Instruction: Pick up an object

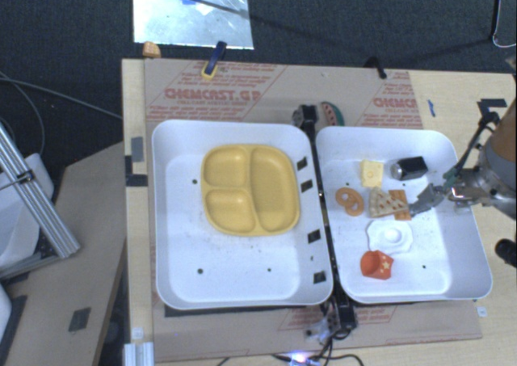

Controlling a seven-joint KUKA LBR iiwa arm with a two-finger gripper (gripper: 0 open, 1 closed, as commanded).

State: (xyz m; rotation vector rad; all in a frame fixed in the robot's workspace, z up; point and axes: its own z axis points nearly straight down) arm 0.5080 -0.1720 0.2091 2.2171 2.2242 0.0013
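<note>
The left bin (174,275) carries a yellow divided plate (246,189), while the right bin (464,275) holds the candidates: a pretzel (350,200), a cheese slice (371,172), a waffle-patterned cracker (388,202), a fried egg (390,237), a red strawberry-like piece (376,264) and a dark cylinder (410,167). This looks like the approach step, with the gripper (423,202) low at the cracker's right edge; whether its fingers are parted I cannot tell, and nothing visibly sits between them. The cracker, tan with orange flecks and lying flat, probably calls for a short descent and a close on its edge.
</note>
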